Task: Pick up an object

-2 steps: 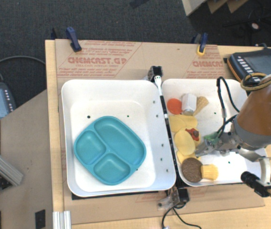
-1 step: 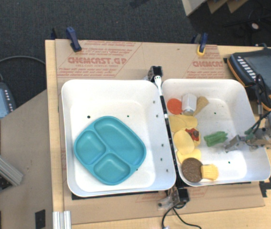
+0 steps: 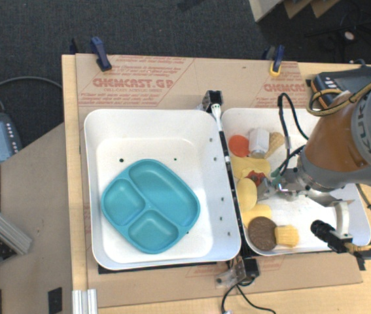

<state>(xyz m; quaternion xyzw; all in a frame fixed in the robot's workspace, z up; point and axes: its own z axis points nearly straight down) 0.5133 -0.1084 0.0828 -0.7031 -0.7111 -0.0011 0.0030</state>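
The right bin [image 3: 355, 208] holds several toy foods along its left side. At the back are an orange-red piece [image 3: 239, 144], a white and grey cylinder [image 3: 258, 140] and a tan cone [image 3: 275, 142]. In the middle lie a flat yellow piece [image 3: 244, 167], a small red item [image 3: 258, 177], a yellow oval [image 3: 246, 192] and a yellow wedge [image 3: 258, 212]. A brown round cookie [image 3: 262, 233] and a yellow corn piece [image 3: 288, 236] sit at the front. My gripper [image 3: 270, 184] is low in the bin, right beside the red item and the yellow oval.
The left bin [image 3: 106, 126] holds a blue three-compartment tray [image 3: 150, 205]. The arm's orange band [image 3: 329, 142] and grey wrist cover the right bin's middle, with black cables looping above. Blue and yellow clamps sit at the bench's back edge.
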